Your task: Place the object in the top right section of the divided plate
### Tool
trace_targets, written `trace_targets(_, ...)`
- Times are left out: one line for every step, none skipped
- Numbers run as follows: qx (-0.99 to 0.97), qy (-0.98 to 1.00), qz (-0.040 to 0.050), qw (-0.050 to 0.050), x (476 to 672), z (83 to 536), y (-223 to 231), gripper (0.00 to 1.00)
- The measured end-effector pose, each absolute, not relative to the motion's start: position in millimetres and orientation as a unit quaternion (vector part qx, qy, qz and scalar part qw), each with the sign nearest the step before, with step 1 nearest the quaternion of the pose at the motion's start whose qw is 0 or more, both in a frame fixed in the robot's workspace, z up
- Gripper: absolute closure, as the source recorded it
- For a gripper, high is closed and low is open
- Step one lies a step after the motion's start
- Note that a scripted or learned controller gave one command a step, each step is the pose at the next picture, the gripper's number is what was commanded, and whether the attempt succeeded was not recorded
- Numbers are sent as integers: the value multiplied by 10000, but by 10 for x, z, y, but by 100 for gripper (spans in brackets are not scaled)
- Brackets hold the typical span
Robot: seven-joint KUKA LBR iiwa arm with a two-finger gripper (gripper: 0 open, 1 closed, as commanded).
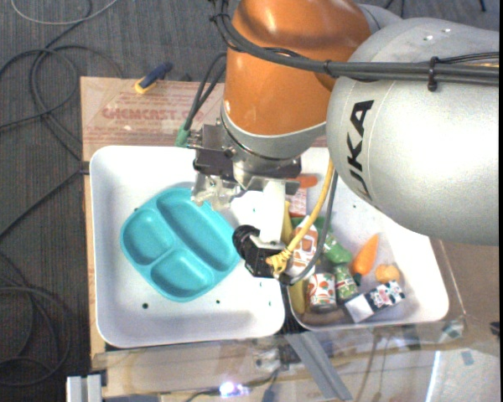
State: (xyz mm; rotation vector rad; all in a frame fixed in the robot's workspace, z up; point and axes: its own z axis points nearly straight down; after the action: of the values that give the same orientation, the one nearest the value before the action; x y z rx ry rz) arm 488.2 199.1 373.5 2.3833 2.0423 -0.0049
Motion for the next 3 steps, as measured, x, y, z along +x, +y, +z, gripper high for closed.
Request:
trace_targets(7606, 6492, -32, -12, 4825, 2303, 1736, 100)
trace_targets(7810, 6245, -19, 13, 4839, 3388, 2331, 100)
trace_targets(8554, 5179, 51, 5, 4868, 985, 1857, 100)
